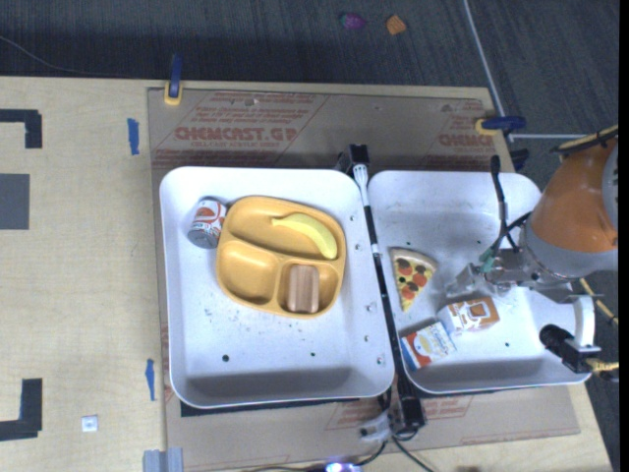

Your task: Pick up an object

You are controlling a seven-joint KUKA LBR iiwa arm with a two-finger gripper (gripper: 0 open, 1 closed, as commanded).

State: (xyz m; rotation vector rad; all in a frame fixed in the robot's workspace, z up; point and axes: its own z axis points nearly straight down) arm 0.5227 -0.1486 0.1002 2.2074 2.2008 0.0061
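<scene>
White plastic bins sit side by side. From the overhead camera I see my claw (472, 278) hovering just above the small carton (470, 316), right of the pizza slice (411, 275); how far open, I cannot tell. That carton is white-and-orange, lying flat, likely my target.

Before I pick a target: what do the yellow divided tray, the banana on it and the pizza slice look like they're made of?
Yellow divided tray: probably moulded plastic, smooth with a soft sheen and rounded compartment walls. Banana: looks like a plastic toy, uniform glossy yellow without blemishes, though real fruit cannot be ruled out. Pizza slice: apparently a flat toy of plastic or rubber; its toppings look printed or moulded.
</scene>
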